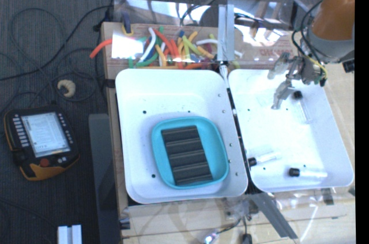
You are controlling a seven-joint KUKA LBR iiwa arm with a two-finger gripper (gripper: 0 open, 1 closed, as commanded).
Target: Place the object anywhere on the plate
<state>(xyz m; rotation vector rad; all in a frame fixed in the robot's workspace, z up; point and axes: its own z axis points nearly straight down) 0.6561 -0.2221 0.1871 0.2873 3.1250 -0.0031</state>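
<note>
Turquoise, square-cornered plastic plate (219,149) sits in the middle of the left shallow white bin (134,122), with a dark grey ribbed rectangular block (185,155) lying flat on it, well inside the rim; if that block is the object named in the task, the placing step looks done. The grey arm with its orange band (337,6) reaches in over the far side of the right shallow white bin (326,139); its two-finger gripper (278,98) hangs above that bin's upper part, well apart from the plate. How wide the gripper stands cannot be told at this size and angle, and nothing can be made out in its grasp. A small black piece (297,94) shows just beside the gripper. Two pale pen-like sticks with black ends, one (262,157) near the bin's left wall and one (308,171) near its front edge, lie on the right bin's floor; a tangle of coloured cords (167,47) lies behind the left bin. Should one of the sticks be the intended object instead, the step in hand would be the approach to a pick; the next move would call for a descent squarely over a thin, low, round thing that may roll, then a carry across the wall between the bins to the plate.
</note>
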